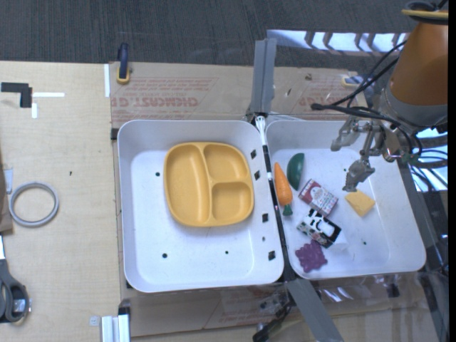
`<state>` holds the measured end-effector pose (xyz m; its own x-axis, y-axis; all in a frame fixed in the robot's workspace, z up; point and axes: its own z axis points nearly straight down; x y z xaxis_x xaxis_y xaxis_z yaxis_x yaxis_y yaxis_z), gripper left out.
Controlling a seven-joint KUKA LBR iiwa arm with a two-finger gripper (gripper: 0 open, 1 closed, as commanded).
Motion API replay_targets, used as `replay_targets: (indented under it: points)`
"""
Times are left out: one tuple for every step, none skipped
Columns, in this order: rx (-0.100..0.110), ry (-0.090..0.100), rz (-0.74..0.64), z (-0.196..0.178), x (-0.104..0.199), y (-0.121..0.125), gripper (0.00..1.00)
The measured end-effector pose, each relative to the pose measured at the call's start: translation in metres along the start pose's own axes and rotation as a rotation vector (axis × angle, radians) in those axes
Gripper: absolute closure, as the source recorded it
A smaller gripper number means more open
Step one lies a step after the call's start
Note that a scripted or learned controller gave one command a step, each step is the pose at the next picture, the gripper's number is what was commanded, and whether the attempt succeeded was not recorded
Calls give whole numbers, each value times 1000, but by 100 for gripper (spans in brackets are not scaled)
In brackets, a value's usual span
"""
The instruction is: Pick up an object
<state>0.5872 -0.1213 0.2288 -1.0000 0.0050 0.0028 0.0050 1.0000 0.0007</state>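
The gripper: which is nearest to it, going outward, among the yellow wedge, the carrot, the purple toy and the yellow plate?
From the gripper:
1. Yellow wedge, just below it in the right bin.
2. Carrot, at that bin's left edge.
3. Purple toy, front of that bin.
4. Yellow plate, in the left bin.

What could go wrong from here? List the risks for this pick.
1. The tool hangs just above and left of the yellow wedge; descending straight may clip its edge and push it away instead of grasping.
2. The carrot, green piece, small packet and purple toy lie close together, so a pick there may hit a neighbour.
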Motion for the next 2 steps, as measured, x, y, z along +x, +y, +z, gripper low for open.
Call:
replay_targets:
  points:
    - [1,1,453,70,-16,17,0]
    - [1,0,401,82,-3,-1,0]
